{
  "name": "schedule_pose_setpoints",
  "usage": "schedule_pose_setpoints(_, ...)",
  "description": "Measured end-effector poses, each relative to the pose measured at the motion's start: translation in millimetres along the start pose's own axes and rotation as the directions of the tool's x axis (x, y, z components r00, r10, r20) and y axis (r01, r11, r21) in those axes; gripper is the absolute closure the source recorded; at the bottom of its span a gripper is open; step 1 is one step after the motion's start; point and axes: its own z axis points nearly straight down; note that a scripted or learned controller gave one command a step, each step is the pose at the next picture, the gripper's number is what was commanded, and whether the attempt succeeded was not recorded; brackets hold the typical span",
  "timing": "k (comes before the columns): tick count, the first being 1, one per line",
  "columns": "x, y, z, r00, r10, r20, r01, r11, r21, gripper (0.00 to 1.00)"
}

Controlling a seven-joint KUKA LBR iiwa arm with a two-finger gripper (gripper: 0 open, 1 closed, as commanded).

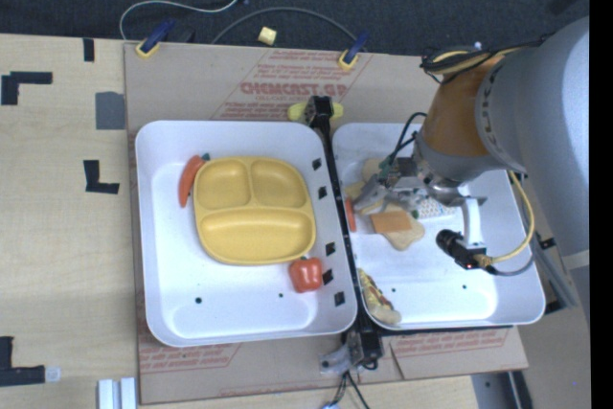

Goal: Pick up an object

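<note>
Gripper [383, 196]: low in right bin [460, 306], near divider; open or closed, cannot tell.
Bread slice [397, 228]: right bin, just beside gripper, possibly touching.
Yellow plate [254, 209]: left bin [163, 206].

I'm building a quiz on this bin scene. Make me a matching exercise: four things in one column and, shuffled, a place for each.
Things:
1. yellow plate
2. carrot
3. red pepper
4. bread slice

Places:
A. right bin, below the gripper
B. middle of the left bin
C. left of the plate
D. by the plate's lower right corner

Pairs: 1-B, 2-C, 3-D, 4-A
</note>
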Motion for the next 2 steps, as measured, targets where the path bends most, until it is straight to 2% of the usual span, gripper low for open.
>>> schedule_pose_setpoints(1, -51.6, -30.4, -2.6, 1.000, 0.002, 0.001, -0.002, 1.000, -0.009, 0.00)
schedule_pose_setpoints(2, -48.7, -32.0, -8.9, 1.000, 0.000, -0.002, 0.000, 1.000, 0.000, 1.00)
